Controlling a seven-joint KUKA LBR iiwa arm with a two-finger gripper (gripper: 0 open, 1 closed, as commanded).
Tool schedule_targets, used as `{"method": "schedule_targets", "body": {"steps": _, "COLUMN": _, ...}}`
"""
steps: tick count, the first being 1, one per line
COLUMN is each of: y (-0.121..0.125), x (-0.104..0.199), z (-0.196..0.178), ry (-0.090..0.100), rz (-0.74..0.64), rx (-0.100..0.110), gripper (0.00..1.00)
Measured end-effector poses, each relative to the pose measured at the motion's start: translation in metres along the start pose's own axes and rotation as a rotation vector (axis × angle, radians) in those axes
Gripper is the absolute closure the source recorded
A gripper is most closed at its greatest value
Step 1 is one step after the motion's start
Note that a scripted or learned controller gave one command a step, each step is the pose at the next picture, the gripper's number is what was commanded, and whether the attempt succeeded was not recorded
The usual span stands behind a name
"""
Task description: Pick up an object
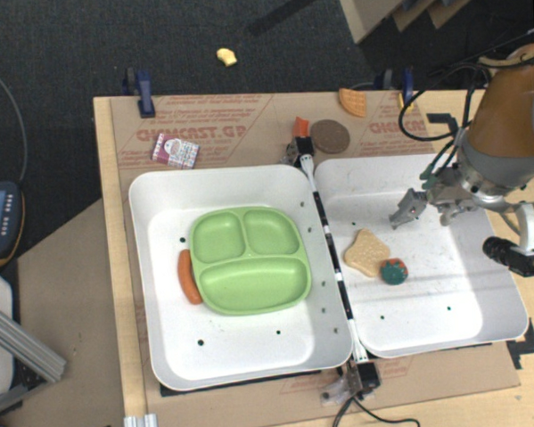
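In the right bin (451, 319) lie a tan slice of toast (365, 252) and, touching its lower right corner, a small teal and red round object (394, 271). My gripper (428, 212) hangs over the upper part of that bin, up and to the right of the toast and apart from it. Its two fingers stand spread, with nothing between them. The left bin (160, 223) holds a green divided plate (249, 260) with an orange sausage-shaped piece (189, 276) lying along its left side.
On the cardboard behind the bins lie a pink packet (174, 150), a brown round cookie (331, 136), a small orange item (300, 126) and a waffle-like piece (353, 102). A yellow bit (227, 56) rests on the dark floor. Blue clamps (142, 91) hold the board's back edge.
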State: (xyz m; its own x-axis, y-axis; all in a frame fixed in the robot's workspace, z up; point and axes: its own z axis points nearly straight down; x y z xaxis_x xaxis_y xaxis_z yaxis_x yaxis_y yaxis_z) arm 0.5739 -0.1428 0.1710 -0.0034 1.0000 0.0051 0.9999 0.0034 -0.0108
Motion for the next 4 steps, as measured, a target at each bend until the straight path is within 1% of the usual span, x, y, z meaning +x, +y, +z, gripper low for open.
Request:
{"method": "schedule_targets", "body": {"steps": 1, "y": -0.031, "x": 0.012, "z": 0.06, "ry": -0.002, "rz": 0.004, "rx": -0.003, "gripper": 0.0}}
{"method": "schedule_targets", "body": {"steps": 2, "y": -0.069, "x": 0.029, "z": 0.089, "ry": -0.002, "rz": 0.004, "rx": -0.004, "gripper": 0.0}}
{"method": "schedule_targets", "body": {"steps": 3, "y": -0.039, "x": 0.044, "z": 0.087, "ry": -0.006, "rz": 0.001, "rx": -0.014, "gripper": 0.0}}
{"method": "schedule_targets", "body": {"steps": 4, "y": -0.039, "x": 0.043, "z": 0.077, "ry": -0.007, "rz": 0.004, "rx": -0.016, "gripper": 1.0}}
